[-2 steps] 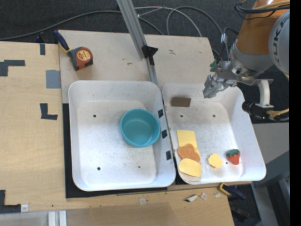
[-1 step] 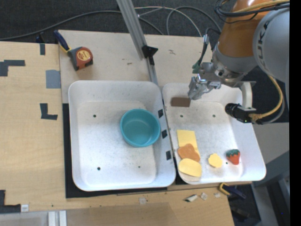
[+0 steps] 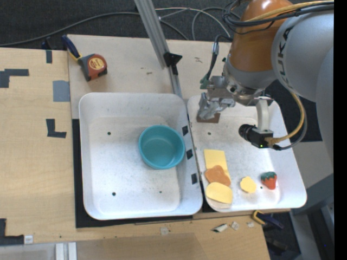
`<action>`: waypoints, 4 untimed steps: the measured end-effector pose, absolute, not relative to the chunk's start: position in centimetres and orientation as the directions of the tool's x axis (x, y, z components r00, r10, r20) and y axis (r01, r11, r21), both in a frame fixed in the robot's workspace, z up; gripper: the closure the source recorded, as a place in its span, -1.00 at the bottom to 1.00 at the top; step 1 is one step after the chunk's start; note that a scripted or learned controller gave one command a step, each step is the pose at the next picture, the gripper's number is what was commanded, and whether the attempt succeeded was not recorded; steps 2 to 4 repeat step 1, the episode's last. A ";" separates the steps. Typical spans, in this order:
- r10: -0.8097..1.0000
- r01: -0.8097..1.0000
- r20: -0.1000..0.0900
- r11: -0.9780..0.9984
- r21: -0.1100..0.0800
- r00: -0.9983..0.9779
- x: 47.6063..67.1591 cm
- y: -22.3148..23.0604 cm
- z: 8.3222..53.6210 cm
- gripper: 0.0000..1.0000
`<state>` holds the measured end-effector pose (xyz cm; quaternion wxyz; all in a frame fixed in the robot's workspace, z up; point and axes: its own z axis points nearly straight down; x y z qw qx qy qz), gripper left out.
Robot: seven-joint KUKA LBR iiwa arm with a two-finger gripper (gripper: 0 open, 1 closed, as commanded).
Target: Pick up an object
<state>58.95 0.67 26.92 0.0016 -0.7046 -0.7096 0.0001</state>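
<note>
Tape measure [image 3: 95, 65] on bench [image 3: 32, 145] beyond bins.

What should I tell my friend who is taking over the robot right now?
Claw: up over the far end of the right bin, with a small brown block at its tip; I cannot tell if it is gripped.
Right bin, near end: yellow square, orange piece, yellow oval, small yellow round piece, strawberry.
Left bin: blue bowl.
Done: unclear.
Left: check the block is held, or try again.
</note>
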 end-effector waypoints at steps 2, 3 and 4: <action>1.000 1.000 0.001 0.006 -0.004 -0.006 56.6 5.8 25.5 1.00; 1.000 1.000 0.001 0.006 -0.004 -0.006 56.6 5.8 25.5 1.00; 1.000 1.000 0.001 0.006 -0.004 -0.006 56.6 5.8 25.5 1.00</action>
